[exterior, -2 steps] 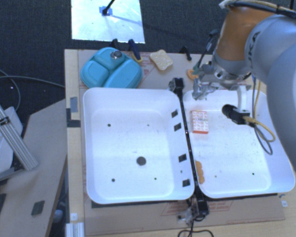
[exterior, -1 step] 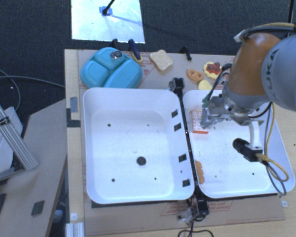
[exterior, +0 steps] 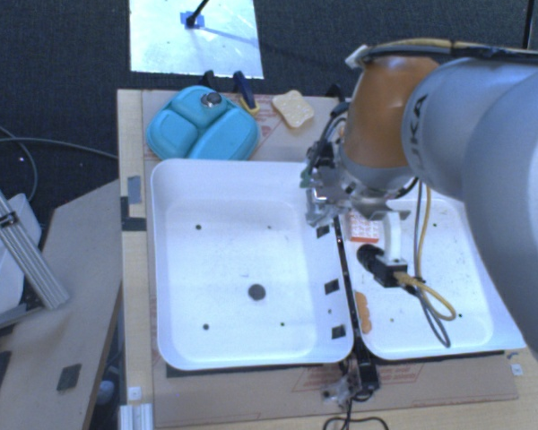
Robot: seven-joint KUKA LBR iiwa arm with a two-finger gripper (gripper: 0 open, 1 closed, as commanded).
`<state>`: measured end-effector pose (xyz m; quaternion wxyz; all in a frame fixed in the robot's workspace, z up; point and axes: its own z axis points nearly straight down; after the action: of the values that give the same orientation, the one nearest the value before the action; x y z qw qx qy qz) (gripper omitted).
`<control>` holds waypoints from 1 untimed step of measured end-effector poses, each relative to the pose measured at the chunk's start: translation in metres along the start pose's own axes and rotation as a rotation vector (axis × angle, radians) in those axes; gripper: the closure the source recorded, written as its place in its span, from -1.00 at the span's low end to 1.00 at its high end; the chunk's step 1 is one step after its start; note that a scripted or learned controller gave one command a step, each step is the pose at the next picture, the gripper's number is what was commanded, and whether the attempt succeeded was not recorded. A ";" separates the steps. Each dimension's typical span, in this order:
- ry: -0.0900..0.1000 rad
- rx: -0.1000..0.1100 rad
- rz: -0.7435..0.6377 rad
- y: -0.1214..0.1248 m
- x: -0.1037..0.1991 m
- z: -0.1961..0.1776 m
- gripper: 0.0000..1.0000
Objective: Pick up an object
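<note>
My claw [exterior: 323, 211] hangs over the shared rim between the two bins, and I cannot tell whether it is open or grips anything, with a red-and-white packet [exterior: 366, 229] just beside it in the right bin [exterior: 466, 271] and a small dark disc [exterior: 256, 291] well apart in the left bin [exterior: 206, 258].

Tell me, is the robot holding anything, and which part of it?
Cannot be told. The gripper hangs at the right bin's inner edge, and the arm hides its tip.

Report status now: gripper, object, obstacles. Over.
Gripper over rim between bins. Small dark round disc in left white bin, unobstructed. Tan oblong piece in right bin.
</note>
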<state>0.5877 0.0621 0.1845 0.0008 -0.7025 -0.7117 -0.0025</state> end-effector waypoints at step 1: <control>-0.004 -0.022 0.008 0.030 -0.017 -0.178 1.00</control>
<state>0.6176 0.0449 0.3621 -0.0083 -0.7054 -0.7087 -0.0087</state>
